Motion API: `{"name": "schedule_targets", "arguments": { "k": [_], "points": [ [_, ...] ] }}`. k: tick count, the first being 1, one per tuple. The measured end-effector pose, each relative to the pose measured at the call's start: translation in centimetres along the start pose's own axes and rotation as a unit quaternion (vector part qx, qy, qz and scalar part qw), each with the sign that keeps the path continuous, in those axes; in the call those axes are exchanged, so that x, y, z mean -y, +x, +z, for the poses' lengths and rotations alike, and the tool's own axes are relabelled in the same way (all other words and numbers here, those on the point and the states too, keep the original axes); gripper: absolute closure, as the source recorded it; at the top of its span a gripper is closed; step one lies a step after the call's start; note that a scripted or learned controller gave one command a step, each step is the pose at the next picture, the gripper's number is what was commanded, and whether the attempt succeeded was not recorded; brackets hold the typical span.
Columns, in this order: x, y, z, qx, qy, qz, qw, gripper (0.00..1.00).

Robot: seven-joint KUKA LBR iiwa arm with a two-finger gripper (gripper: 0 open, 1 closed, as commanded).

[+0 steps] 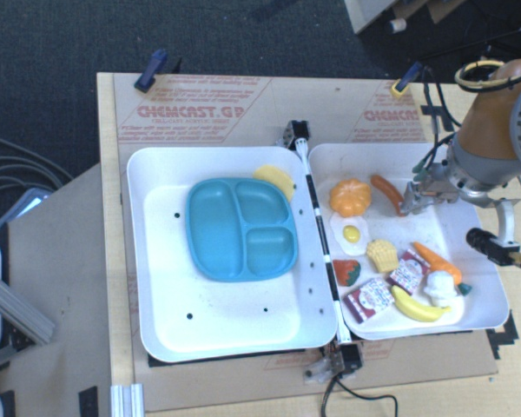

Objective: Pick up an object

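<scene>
Gripper point(410, 200) low in the right bin point(486, 315), beside the toy sausage point(387, 191).
Whether the jaws are open or closed I cannot tell. Lying near the bin's back wall next to the toy orange point(350, 196), the sausage looks light, stiff and smooth, so probably slippery; best pinched across its narrow middle.

The bench point(200, 111) bears a left bin point(156, 259) and right bin point(478, 311).

"CHEMCAST GP" is printed in red on the brown protective sheet point(200, 102) behind the left bin point(156, 302), and is partly repeated behind the right bin point(495, 307), while the smaller lines beneath cannot be read.
</scene>
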State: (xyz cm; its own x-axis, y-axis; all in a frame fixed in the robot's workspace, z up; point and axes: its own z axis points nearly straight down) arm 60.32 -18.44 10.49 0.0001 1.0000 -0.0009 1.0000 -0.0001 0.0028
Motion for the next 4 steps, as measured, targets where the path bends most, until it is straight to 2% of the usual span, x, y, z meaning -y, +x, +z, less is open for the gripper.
{"name": "schedule_targets", "arguments": {
  "k": [1,2,3,4],
  "points": [
    [0.0,0.0,0.0,0.0,0.0,0.0,1.0,0.0],
    [-5.6,1.4,2.0,0.0,0.001,-0.001,1.0,0.0],
    [-5.6,1.4,0.9,0.0,0.0,-0.001,1.0,1.0],
    [4.7,8.0,-7.1,-0.001,0.002,0.0,1.0,1.0]
  ]
}}
